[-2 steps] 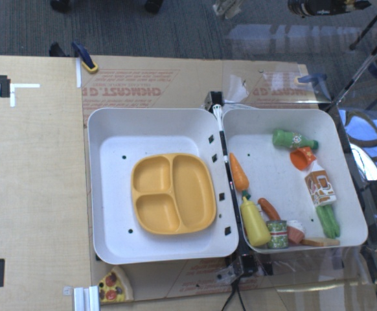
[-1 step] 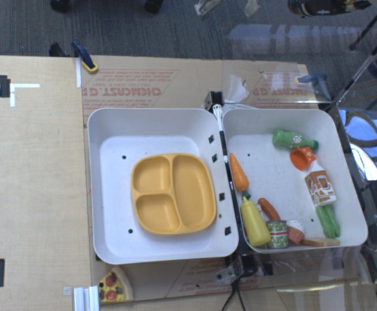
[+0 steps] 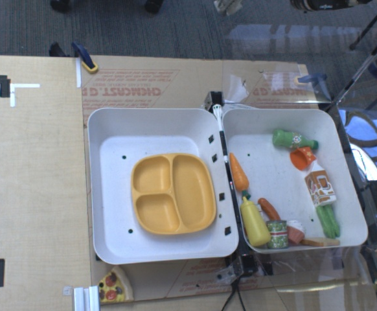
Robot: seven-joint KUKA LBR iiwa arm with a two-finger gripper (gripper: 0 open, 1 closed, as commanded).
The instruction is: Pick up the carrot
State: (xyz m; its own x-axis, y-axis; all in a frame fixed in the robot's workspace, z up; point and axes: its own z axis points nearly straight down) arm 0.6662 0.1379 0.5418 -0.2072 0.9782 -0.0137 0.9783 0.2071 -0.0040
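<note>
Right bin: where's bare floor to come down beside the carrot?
In the right bin, the middle floor lies bare, bordered by the carrot on the left, the green toy above and the carton on the right. The bottom edge is crowded: yellow bottle, small can and red sausage sit packed together.
</note>
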